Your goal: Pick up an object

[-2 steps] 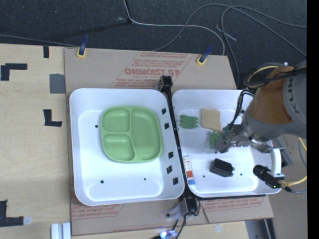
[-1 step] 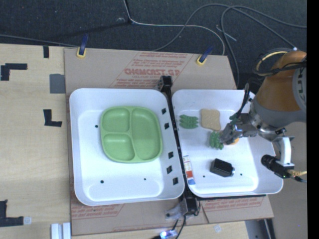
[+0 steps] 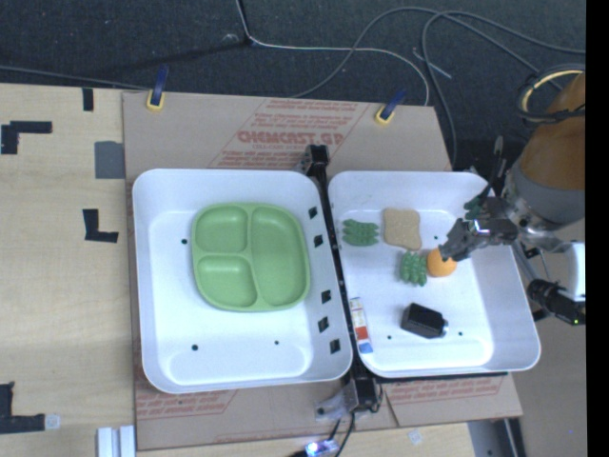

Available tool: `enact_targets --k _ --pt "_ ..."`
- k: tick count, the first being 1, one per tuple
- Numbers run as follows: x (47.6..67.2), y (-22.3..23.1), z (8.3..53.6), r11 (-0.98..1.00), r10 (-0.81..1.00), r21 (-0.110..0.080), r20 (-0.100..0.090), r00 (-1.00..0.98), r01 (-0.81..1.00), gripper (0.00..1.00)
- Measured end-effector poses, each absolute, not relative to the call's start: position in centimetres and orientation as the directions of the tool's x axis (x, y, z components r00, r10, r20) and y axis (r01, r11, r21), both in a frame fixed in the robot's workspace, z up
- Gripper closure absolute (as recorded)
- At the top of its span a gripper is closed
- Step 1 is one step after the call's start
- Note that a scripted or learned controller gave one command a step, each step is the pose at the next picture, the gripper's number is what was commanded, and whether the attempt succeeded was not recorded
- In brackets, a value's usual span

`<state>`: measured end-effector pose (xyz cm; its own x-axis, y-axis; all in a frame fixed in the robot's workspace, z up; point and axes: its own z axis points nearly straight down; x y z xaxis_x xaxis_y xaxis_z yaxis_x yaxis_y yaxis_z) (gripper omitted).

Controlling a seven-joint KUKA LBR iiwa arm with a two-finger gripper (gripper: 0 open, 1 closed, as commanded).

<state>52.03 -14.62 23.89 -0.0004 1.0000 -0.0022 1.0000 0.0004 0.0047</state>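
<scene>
Well, claw (image 3: pixel 455 248) crowds orange object (image 3: pixel 442 266) near right bin's rim (image 3: pixel 519 293).

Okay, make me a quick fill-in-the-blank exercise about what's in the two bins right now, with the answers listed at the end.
1. The green divided plate lies in the ____ bin of the camera view.
2. The plate has ____ compartments.
3. The gripper is next to the small ____ coloured object in the right bin.
4. The black object lies nearer the ____ edge of the view than the tan piece.

Missing words: left; three; orange; bottom
</scene>
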Motion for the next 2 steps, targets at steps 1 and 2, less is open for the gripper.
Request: enact_targets --k 1,2 --pt "51.6 -8.7 23.5 0.006 1.0 -0.002 0.001 -0.006 1.0 1.0" --pt "52.4 -3.9 24.1 0.007 1.0 -0.001 0.001 -0.007 1.0 1.0"
